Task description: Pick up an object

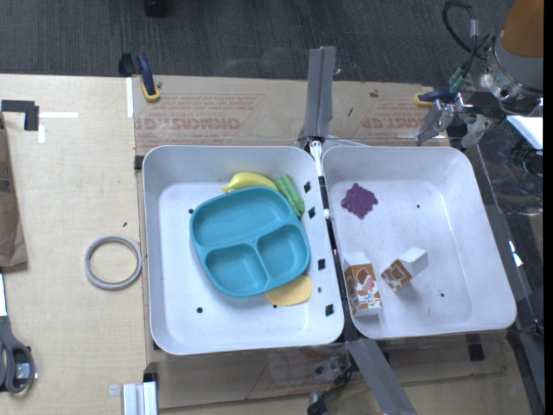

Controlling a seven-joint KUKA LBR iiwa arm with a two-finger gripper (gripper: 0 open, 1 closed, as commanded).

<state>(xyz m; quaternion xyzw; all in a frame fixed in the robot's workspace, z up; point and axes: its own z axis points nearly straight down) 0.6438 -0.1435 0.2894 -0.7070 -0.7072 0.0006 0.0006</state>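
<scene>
My gripper [448, 128] hangs above the far edge of the right bin [484, 232], near its back right corner, open with nothing between its fingers. In that bin lie a purple lump [359, 200] toward the back left, a small orange-and-white carton [364, 288] at the front left, and a small white-and-brown box [404, 271] beside it. The left bin [164, 258] holds a blue divided plate [251, 240]. A yellow banana [251, 181] and a green piece [292, 195] sit at the plate's far side. A yellow piece [291, 292] pokes out from under its near edge.
A grey metal bar [320, 93] stands behind the seam between the bins. On the bench left of the bins lie a grey tape ring [113, 261], scissors [13, 363] and a brown bag [10, 206]. A blue-and-yellow clamp [149, 80] sits at the cardboard's back left.
</scene>
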